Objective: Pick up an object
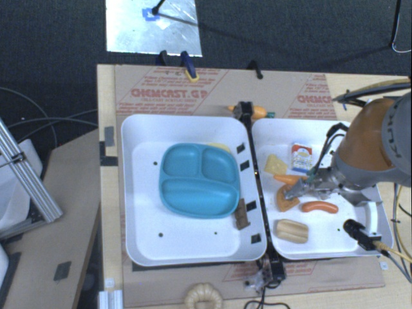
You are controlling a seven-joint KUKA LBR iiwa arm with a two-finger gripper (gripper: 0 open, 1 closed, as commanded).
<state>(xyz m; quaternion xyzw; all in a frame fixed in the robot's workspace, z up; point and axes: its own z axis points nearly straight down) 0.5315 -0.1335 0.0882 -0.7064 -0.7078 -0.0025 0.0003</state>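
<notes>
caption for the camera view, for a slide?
Arm's tool low in the right bin among toy food; blue plate in the left bin.

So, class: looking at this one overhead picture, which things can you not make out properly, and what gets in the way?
- Gripper: finger state unclear, too small and blurred over the orange food.
- Yellow item: mostly hidden behind the blue plate.
- Small carton: label too small to read.
- Arm: cut off by the right edge.

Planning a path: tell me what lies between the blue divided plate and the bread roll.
In the camera view, between the blue divided plate and the bread roll run the bins' adjoining walls, with a small brown object beside them.
</notes>
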